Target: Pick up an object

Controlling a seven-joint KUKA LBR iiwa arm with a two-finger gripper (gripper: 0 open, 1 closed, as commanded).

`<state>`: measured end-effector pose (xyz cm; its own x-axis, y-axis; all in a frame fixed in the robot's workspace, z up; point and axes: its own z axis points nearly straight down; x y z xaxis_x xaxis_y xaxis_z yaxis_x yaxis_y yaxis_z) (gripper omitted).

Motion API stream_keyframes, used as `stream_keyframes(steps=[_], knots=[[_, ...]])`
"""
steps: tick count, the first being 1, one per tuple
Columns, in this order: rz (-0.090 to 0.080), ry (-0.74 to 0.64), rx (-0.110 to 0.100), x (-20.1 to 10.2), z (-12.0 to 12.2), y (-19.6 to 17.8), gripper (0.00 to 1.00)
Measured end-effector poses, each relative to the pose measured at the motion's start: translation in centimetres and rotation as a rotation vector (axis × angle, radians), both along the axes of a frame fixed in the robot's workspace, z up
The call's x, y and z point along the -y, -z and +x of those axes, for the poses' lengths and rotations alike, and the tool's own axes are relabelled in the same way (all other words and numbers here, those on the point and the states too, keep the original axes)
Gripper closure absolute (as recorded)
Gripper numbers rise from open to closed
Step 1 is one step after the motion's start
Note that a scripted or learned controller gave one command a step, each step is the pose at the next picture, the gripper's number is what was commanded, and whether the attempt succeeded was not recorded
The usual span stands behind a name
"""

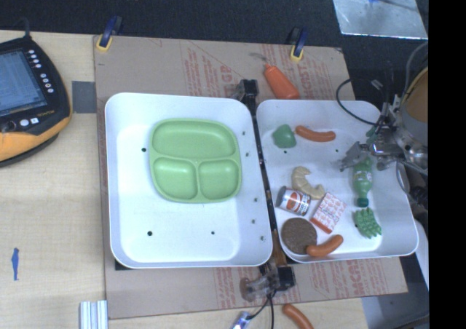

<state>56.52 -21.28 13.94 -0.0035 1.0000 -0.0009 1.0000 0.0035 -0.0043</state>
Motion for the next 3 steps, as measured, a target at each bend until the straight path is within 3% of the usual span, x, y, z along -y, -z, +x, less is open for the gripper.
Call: stream_keyframes(steps=[1,2,3], knots=[[0.001,-0.002,0.000,-0.1,-2.3,4.8,0.00],[0.000,-0.005,-0.001,0.0,-2.3,3.8,1.00],[0.001,-0.003,0.000,-7.2,-4.1,1.2,1.00]])
